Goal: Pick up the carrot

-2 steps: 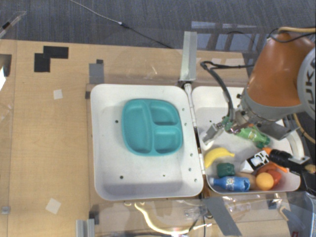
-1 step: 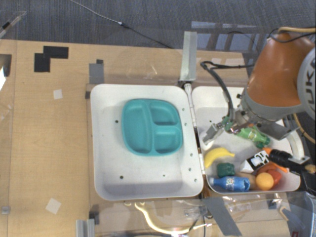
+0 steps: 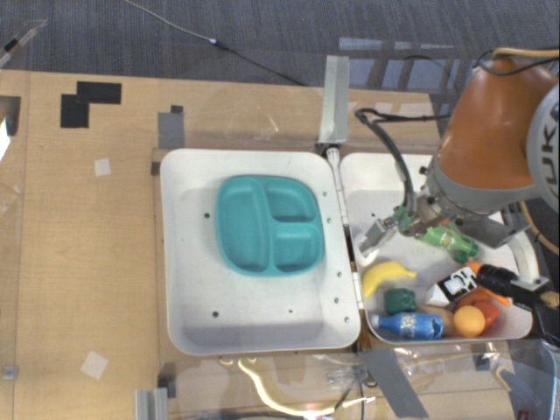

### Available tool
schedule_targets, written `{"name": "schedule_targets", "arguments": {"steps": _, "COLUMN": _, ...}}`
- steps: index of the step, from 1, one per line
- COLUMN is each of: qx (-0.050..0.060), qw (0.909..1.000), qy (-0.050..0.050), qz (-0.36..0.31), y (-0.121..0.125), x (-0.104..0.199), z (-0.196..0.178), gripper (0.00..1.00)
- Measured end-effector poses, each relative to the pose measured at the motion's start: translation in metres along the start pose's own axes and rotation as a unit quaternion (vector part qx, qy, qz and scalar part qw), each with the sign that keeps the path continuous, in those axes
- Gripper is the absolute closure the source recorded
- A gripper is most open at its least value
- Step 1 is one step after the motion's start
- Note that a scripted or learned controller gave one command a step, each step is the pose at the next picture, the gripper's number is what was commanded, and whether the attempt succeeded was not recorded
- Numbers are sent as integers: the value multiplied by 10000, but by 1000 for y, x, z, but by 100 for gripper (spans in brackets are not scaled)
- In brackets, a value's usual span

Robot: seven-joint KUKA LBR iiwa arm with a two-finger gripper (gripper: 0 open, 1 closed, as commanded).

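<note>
You are looking down on two white bins side by side. The left bin point(image 3: 188, 261) is holding a teal divided plate point(image 3: 267, 224), sitting about centre. The right bin point(image 3: 376, 178) is carrying the clutter: a yellow banana point(image 3: 386, 276), a dark green piece point(image 3: 401, 300), a blue bottle point(image 3: 409, 325) lying along the near wall, an orange ball point(image 3: 470, 321), and a green bottle point(image 3: 452, 239) further back. The carrot point(image 3: 490, 297) is lying at the bin's right side, just above the orange ball, partly hidden by black hardware. The arm is hanging over the right bin, its gripper point(image 3: 391, 228) sitting above the banana; you cannot tell whether it is released or clenched.
</note>
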State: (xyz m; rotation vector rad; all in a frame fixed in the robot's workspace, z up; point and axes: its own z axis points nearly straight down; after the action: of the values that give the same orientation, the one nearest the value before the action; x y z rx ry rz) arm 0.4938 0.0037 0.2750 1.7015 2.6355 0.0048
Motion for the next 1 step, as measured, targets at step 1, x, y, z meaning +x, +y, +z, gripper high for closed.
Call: {"name": "schedule_targets", "arguments": {"steps": 1, "qx": 0, "qw": 10000, "qy": 0, "qz": 0, "y": 0, "x": 0, "z": 0, "gripper": 0}}
